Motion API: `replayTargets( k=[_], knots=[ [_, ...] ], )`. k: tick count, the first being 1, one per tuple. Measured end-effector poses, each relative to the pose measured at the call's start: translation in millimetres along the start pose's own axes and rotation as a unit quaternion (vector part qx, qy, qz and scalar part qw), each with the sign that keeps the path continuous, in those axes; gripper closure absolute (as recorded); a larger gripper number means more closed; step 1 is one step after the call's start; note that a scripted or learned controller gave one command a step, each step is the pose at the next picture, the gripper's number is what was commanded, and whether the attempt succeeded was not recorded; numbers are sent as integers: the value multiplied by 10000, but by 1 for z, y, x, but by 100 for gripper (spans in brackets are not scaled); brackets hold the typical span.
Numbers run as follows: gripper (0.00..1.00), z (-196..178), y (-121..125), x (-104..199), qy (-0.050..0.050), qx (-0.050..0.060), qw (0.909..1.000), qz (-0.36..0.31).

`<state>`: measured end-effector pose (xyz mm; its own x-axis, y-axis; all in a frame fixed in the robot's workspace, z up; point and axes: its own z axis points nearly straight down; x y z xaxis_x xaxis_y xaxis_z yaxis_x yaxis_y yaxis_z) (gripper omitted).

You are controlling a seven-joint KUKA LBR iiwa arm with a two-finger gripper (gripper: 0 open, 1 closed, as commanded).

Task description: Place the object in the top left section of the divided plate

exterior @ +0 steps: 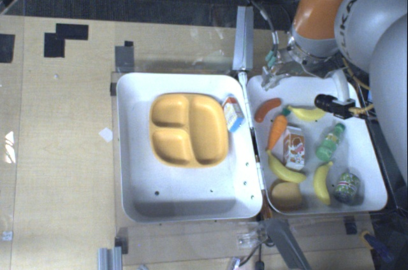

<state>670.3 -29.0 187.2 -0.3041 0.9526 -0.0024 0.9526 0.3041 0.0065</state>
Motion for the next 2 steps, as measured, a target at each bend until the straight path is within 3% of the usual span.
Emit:
replayTargets(
  k=[1,2],
  knots=[
    [100,1,-2,82,9,3,9999,-142],
    [100,3,0,161,13,5,9920,-1265]
  ],
)
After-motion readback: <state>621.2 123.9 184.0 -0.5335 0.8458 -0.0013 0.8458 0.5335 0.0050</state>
